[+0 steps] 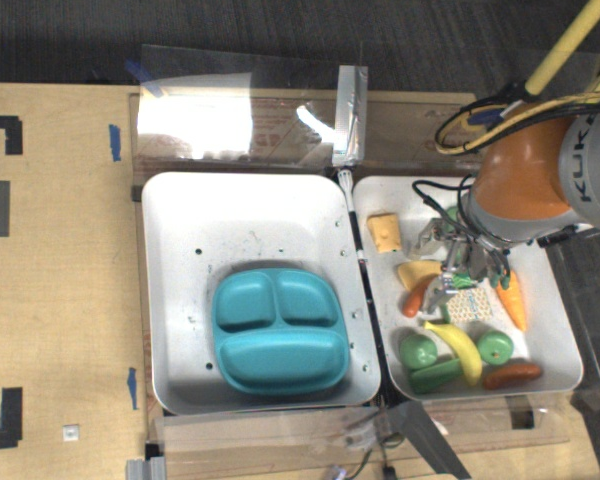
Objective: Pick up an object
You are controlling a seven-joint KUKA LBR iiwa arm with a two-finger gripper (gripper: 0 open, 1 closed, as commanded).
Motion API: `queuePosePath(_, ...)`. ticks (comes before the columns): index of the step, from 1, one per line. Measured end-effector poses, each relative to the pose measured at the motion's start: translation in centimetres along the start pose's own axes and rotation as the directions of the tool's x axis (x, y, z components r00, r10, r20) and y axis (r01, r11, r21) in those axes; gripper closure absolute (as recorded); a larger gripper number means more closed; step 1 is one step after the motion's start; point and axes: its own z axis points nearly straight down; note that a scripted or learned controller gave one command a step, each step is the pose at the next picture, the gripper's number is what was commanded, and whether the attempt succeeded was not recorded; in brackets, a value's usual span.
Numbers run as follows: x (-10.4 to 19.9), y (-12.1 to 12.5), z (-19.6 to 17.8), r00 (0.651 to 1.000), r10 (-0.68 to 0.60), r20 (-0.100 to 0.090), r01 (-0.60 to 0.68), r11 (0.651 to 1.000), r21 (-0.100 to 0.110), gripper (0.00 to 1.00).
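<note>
I see the worktop (50,268) spread pale brown across the left, with the two white bins set side by side on it. The left bin (180,218) carries a teal divided plate (278,330), lying flat toward its near edge, three compartments facing up. The right bin (560,338) carries the toy food and the arm. The arm (525,173) comes in from the right, its orange band over the far right part of that bin, yellow and black cables looped behind it. Below the band, the gripper (458,268) hangs down over the middle of the right bin, above the clutter; I cannot tell how its fingers stand, because metal parts and items blur together there, and I see nothing clearly between them.

Among the things to pick: a yellow banana (458,348) lies slantwise near the front of the bin, between a green pepper (420,353) on its left and a small green round fruit (495,348) on its right. A reddish sausage-shaped piece (512,374) lies along the front wall, just beside the green fruit. An orange carrot (513,300) lies by the right side. A speckled flat piece (470,308) lies under the gripper. A tan cheese block (384,233) sits at the far left, well apart from the rest. A small orange-red piece (413,300) lies left of the gripper.
</note>
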Motion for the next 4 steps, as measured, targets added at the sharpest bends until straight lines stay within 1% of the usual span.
queuePosePath(1, 6.9, 1.0, -0.1, 1.000, -0.024, 0.001, 0.024, 1.000, 0.000, 0.00)
queuePosePath(2, -6.2, -0.4, 0.1, 0.999, -0.036, -0.002, 0.036, 0.999, 0.001, 0.00)
queuePosePath(3, -0.1, 1.4, 0.0, 0.995, 0.098, -0.002, -0.098, 0.995, -0.001, 0.00)
queuePosePath(4, 0.0, 1.5, 0.0, 0.931, 0.364, 0.000, -0.364, 0.931, -0.002, 0.00)
